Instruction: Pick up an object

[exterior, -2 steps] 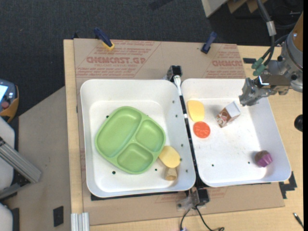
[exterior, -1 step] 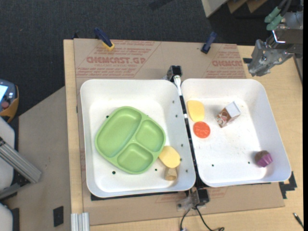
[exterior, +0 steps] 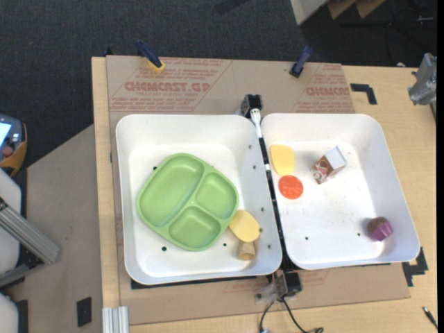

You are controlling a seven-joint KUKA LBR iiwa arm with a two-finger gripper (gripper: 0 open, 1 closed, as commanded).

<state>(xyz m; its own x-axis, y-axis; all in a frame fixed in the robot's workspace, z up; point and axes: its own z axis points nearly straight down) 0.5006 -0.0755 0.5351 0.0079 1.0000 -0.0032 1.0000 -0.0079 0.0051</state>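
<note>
Your gripper (exterior: pixel 424 80) shows as a grey metal shape at the right edge, above the bench and outside the far right corner of the right bin (exterior: pixel 395 179). You cannot tell from this view whether it is spread or closed, and nothing can be seen held in it.

All the things you might pick lie to the left of the gripper and nearer the camera. Closest to it is a small brown and white carton (exterior: pixel 329 165), tilted on the right bin's floor. Left of the carton, a pale yellow piece (exterior: pixel 282 159) lies by the bin's left wall, and a red-orange disc (exterior: pixel 291 186) sits just beside it on the near side. A small purple object (exterior: pixel 379 228) rests alone near the right bin's near right corner, well apart from the others.

The left bin (exterior: pixel 128 186) lies farther from the gripper. A green divided plate (exterior: pixel 187 201) takes up most of its floor. A yellow rounded object (exterior: pixel 244 225) touches the plate's near right edge, with a small tan piece (exterior: pixel 245 250) just beside it.

The raised rims where the two bins meet stand between the two groups. Two blue clamps (exterior: pixel 149 55) hold a printed cardboard sheet (exterior: pixel 208 82) at the far edge.
</note>
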